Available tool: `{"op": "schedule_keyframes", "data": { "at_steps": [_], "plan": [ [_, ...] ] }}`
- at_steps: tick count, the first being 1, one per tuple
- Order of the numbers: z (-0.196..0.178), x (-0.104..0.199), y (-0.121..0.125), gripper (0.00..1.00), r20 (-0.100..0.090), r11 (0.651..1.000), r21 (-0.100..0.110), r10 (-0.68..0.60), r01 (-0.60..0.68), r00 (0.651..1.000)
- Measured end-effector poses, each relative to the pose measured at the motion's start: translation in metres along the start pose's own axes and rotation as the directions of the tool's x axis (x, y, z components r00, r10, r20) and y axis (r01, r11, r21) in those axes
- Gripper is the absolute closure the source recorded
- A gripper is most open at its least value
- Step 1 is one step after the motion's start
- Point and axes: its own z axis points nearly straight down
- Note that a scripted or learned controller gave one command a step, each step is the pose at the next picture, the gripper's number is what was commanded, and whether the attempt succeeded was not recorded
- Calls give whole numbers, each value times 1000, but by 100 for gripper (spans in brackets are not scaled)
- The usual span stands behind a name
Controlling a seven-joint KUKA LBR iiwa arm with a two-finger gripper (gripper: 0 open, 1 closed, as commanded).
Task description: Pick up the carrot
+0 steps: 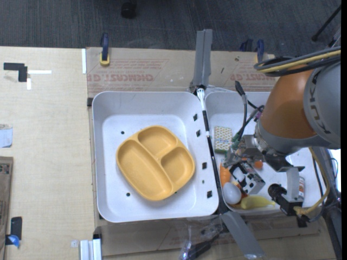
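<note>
- The arm (295, 110) reaches in from the right and hangs over the right bin (212, 108), covering most of that bin's middle and right side.
- The end effector (242, 173) is low inside the right bin, a black-and-grey cluster among the objects there; whether its jaws are wide or narrow cannot be told from this angle.
- The carrot (225, 175) shows as a small orange sliver just left of the end effector, close to the bin's left wall; most of it is hidden by the end effector's body, and no contact can be made out.
- Another orange scrap (258, 165) peeks out on the right side of the end effector; what it belongs to is unclear.
- A white egg-shaped object (232, 194) lies just nearer than the carrot, and a yellow object (257, 202) lies to its right along the near wall.
- A pale, green-dotted sponge-like block (223, 137) sits farther back in the right bin, beside the divider.
- The left bin (103, 145) holds a yellow divided plate (155, 162) with three compartments, lying flat near its middle, well apart from the arm.
- Both bins rest on cardboard (146, 69) on the tabletop (43, 134); blue clamps (104, 47) grip the cardboard's far edge.
</note>
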Motion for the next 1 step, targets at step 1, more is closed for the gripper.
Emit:
{"op": "schedule_keyframes", "data": {
  "at_steps": [1],
  "plan": [
    [0, 49, -1, 100, 0, 947, 1, -322, 322, 947]
  ]
}}
